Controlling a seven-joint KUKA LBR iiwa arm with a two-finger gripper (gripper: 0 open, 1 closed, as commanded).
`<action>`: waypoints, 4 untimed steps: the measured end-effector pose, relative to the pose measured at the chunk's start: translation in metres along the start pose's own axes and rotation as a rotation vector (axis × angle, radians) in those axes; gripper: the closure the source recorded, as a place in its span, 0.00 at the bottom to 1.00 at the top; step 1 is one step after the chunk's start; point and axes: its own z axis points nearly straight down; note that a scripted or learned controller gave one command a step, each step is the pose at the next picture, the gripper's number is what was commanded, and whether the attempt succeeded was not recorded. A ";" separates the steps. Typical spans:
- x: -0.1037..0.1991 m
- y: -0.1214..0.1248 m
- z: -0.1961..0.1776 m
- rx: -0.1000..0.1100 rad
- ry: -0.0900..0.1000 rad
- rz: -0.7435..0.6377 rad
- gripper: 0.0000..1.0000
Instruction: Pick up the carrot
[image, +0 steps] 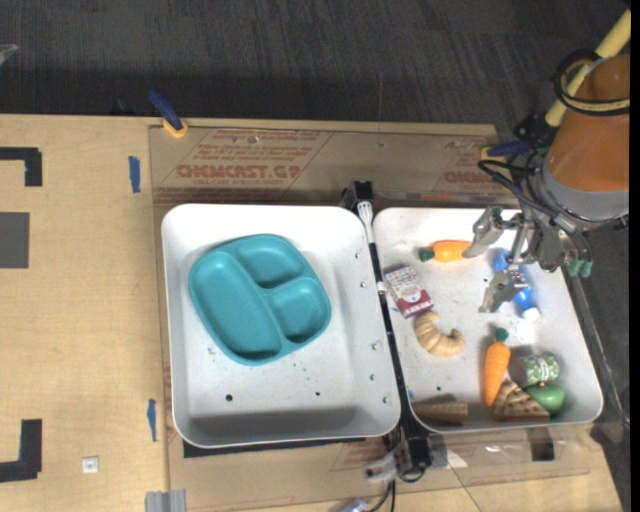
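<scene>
Two carrot-like toys lie in the right bin (575, 300). One small orange carrot (448, 250) with a green tip lies on its side near the bin's back wall. A larger carrot (496, 368) with a green top lies upright in the picture, toward the front right. My gripper (492, 262) hovers over the back right of the bin, just right of the small carrot and above the larger one. Its fingers (486, 230) are spread open with nothing between them. A blue bottle (516, 288) lies right beside the lower finger.
The right bin also holds a red-and-white packet (407, 291), a croissant (440, 338), a green can (540, 369), a brown waffle piece (518, 400) and a brown stick (440, 408). A teal divided plate (260, 295) sits in the left bin (190, 400).
</scene>
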 end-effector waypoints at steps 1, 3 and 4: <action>0.085 -0.027 0.106 -0.002 0.008 -0.101 0.00; 0.085 -0.052 0.126 -0.002 -0.021 0.433 1.00; 0.093 -0.016 0.137 0.009 -0.019 0.041 1.00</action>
